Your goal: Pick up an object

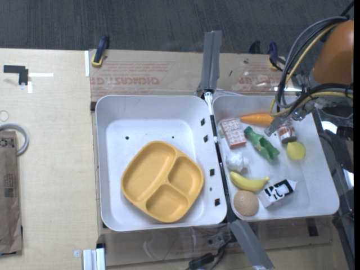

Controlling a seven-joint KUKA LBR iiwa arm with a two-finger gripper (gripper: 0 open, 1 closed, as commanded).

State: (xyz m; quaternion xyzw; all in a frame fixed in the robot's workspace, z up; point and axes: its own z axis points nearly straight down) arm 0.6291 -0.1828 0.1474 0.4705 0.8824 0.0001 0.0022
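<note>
One claw (279, 126) low, beside carrot (257, 118)

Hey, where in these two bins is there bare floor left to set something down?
Left bin: bare white floor along the back wall and left side, around the yellow divided plate. Right bin: crowded through the middle by carrot, banana, lemon and carton; a bare patch remains right of the carton.

A single fixed camera looks down at a slant from above the counter (45, 151), far enough back to take in both white bins, the left bin (107, 151) and the right bin (320, 201), with dark floor (140, 10) along the top.
</note>
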